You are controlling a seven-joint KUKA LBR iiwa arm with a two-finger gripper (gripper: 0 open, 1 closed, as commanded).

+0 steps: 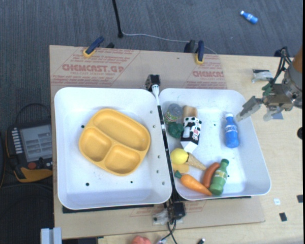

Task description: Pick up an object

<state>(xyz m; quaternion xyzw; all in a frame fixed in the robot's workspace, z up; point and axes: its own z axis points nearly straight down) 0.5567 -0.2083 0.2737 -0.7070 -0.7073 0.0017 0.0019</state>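
Observation:
The right bin [258, 162] holds several toy objects. A blue bottle [231, 130] lies near its right wall. A black-and-white cow-patterned carton [192, 128] sits in the middle, next to a silver can [173, 113] and a dark green item [175, 130]. Nearer the front are a yellow lemon [179, 156], a cone [196, 162], a carrot [192, 183], a red piece [210, 173] and a green bottle [219, 177]. My gripper [255, 115] hovers over the bin's right rim, just right of the blue bottle, open with nothing between its fingers.
The left bin [66, 136] holds a yellow divided plate [115, 141]. Two clamps [93, 46] [199, 53] grip the board's far edge. A small blue item [249, 18] lies on the floor at the back right. A control pendant [33, 144] sits left of the bench.

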